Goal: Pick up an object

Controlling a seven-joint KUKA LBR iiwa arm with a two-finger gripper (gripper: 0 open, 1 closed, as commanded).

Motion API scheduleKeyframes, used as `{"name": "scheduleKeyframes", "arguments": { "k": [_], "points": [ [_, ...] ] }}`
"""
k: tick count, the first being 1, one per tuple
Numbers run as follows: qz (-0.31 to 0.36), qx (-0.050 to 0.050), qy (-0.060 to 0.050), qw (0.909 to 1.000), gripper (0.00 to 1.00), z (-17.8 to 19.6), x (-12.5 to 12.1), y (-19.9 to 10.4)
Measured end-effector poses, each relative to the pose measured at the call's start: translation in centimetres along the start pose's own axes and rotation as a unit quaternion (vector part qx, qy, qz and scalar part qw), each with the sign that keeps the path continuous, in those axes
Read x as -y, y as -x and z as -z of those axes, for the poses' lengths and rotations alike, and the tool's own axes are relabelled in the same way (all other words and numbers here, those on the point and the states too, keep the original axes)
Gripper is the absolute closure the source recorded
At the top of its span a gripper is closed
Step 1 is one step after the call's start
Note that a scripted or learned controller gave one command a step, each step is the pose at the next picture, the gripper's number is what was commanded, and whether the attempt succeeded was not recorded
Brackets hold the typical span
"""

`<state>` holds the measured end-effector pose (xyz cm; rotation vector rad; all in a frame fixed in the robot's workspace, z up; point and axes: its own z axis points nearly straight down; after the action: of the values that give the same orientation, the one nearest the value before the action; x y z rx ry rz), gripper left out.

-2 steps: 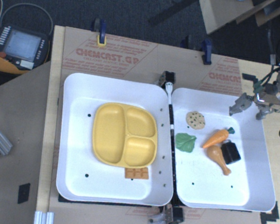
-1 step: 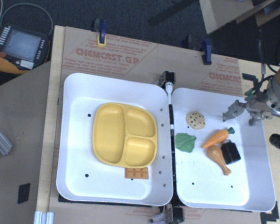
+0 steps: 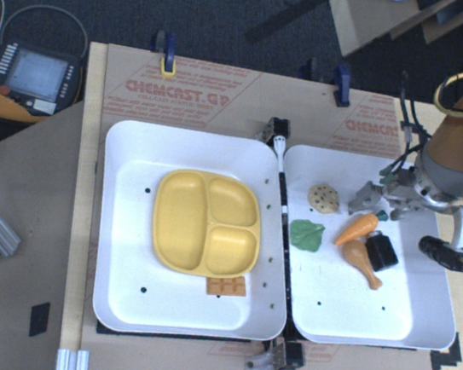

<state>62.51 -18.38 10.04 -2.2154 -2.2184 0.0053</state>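
You had the gripper (image 3: 378,198) low in the right bin (image 3: 426,325), at about one o'clock of its floor — whether it was open or closed I could not tell. The carrot (image 3: 357,229) lay just below it, touching the drumstick (image 3: 362,261) (black block (image 3: 380,252) at three o'clock). A cookie (image 3: 325,198) and a leaf (image 3: 306,233) lay at nine.

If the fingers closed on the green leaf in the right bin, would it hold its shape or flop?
The green leaf looks thin and lies flat on the right bin floor, so it is probably light and may bend. Lying that flat, it likely offers little edge to pinch and could slide instead.
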Motion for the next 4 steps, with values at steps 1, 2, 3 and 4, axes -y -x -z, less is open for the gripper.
{"name": "scheduleKeyframes", "arguments": {
  "k": [1,2,3,4],
  "points": [
    [0.000,0.002,0.004,1.0000,1.00,1.5,-0.2,0.1],
    [0.000,0.003,0.008,1.0000,1.00,7.7,-1.1,0.4],
    [0.000,0.003,0.007,1.0000,1.00,11.8,-1.2,0.4],
    [0.002,0.001,0.004,1.0000,1.00,13.0,-0.2,-4.4]
  ]
}}
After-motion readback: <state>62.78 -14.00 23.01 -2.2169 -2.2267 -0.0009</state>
